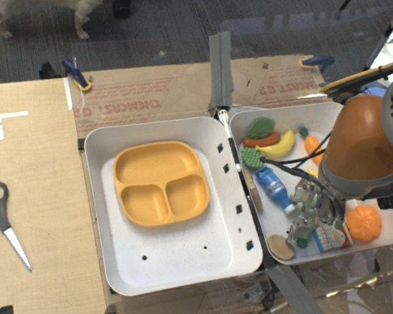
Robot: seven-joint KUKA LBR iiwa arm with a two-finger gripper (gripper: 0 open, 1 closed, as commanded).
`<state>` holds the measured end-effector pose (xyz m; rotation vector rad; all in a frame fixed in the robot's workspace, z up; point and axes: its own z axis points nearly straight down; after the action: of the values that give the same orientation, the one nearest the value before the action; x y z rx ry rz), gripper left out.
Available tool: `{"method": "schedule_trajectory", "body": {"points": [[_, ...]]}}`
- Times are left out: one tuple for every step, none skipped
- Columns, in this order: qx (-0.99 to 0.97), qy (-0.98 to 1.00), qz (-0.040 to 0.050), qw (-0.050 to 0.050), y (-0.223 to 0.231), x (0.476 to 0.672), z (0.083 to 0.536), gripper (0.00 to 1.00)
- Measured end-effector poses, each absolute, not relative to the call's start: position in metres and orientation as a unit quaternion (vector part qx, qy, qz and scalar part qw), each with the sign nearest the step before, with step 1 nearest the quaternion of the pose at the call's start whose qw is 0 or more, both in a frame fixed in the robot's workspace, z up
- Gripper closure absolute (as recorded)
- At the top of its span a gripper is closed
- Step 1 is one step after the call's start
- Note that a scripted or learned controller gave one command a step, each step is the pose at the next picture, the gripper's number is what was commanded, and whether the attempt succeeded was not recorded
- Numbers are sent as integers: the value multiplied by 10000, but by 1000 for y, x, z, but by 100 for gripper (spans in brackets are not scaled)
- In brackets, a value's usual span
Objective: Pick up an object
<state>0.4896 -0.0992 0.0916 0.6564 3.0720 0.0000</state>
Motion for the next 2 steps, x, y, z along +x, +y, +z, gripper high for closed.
{"method": "schedule_trajectory", "body": {"points": [[3090,9511,-2,14,-109,539,92,0],[4811,8767,-2,18,-97,578,93,0]]}}
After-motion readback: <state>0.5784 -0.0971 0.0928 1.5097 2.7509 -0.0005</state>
